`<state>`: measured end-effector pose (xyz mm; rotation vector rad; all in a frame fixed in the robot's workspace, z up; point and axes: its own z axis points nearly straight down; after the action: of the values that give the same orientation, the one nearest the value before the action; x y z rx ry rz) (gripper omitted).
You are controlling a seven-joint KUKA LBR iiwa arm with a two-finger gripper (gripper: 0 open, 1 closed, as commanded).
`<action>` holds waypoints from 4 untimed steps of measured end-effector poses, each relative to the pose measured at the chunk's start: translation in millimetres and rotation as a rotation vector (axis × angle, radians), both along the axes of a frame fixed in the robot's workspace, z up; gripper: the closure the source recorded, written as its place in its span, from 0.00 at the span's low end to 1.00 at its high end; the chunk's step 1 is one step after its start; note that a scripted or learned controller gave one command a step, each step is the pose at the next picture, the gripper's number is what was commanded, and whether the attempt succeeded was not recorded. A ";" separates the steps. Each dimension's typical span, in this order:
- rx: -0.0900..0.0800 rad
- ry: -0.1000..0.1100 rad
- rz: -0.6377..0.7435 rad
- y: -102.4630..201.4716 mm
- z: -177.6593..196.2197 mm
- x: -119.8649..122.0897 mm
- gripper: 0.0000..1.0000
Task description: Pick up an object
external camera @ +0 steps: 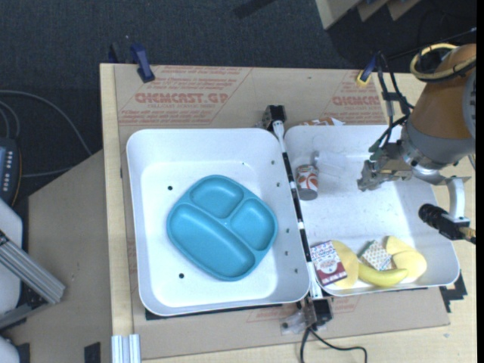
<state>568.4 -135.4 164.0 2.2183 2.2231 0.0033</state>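
Dark carpeted floor surrounds a desk [113,203] topped with brown board printed in red lettering, with blue clamps at its far edge. Left bin [144,278], shallow white plastic with rounded corners, holds one blue plate [220,226]: smooth, glossy, rounded in outline, moulded into three compartments, lying flat near the bin's middle. Black clips sit along the seam where the two bins meet. Right bin [333,210], same white plastic, lightly speckled floor. Near its left wall stands a small can [306,181], cylindrical, red and white with a metallic top, roughly upright. Along the near wall lies a small flat card or packet [324,260], red-bordered with a printed picture, touching a yellow banana-shaped piece [378,276], curved and smooth. A small crumpled wrapper [376,256], white with a pattern, rests on the yellow shapes, and another rounded yellow piece [404,254] lies just beside it to the right. End effector [376,174], grey metal, hangs over the right bin's far half, right of the can and apart from it, well clear of the yellow cluster; nothing is visible between its fingers, and how far open they are cannot be told. Above it, the orange band [442,108] of the arm is smooth and rounded, with black cables looped alongside.
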 end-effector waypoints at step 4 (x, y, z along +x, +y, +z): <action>0.003 0.022 -0.001 -0.3 -61.1 94.3 0.00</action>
<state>662.7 -135.6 102.9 2.2315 2.2349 -0.0179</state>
